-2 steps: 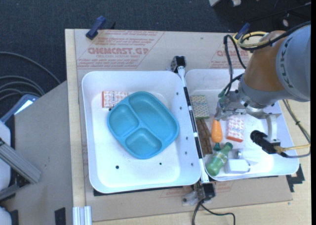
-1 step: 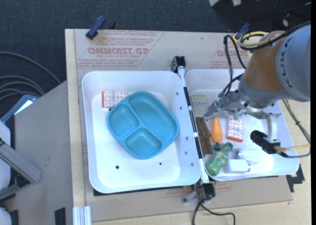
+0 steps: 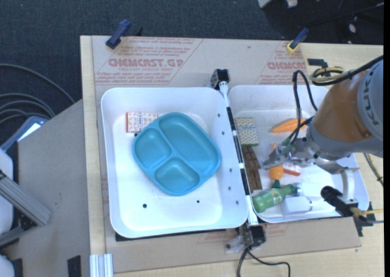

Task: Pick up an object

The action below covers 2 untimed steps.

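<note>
My gripper [image 3: 277, 157] is low in the right bin [image 3: 262, 96], reaching in from the right. Directly below it lies a small orange piece [image 3: 276, 172], with a thin red-orange bit [image 3: 291, 172] beside it. An orange carrot-shaped object [image 3: 284, 126] rests above the gripper, near the arm. A green bottle [image 3: 273, 198] lies on its side at the bin's front edge, next to a white object [image 3: 297, 205]. A patterned block [image 3: 246, 131] and a brown strip [image 3: 251, 169] sit along the bin's left wall. I see nothing clearly held.
The left bin [image 3: 116, 166] holds a blue divided plate [image 3: 175, 153] and a small red-and-white packet [image 3: 138, 120] at its upper left. A metal divider [image 3: 231, 136] runs between the bins. Clamps sit at the bench's far edge.
</note>
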Tool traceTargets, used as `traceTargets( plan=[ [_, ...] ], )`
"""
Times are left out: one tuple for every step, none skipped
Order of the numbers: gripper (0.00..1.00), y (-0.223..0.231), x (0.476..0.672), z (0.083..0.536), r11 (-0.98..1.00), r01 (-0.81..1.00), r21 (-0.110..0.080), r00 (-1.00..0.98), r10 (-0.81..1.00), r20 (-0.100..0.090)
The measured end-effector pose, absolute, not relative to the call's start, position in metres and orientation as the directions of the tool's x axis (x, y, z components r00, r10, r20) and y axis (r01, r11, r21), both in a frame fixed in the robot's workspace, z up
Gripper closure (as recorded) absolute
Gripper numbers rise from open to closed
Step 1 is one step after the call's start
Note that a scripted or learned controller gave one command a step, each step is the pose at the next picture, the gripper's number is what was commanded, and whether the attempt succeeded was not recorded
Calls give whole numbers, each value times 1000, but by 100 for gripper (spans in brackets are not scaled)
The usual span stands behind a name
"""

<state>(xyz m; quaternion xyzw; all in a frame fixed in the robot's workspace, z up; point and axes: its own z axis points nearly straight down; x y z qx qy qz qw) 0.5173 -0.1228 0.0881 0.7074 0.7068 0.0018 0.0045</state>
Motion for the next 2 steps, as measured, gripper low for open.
traceTargets(
  plan=[
    [100, -122, 518, 99, -1, 1000, 11, 1, 1000, -2],
    [100, -57, 550, 185, 1, 1000, 0, -1, 1000, 1]
  ],
)
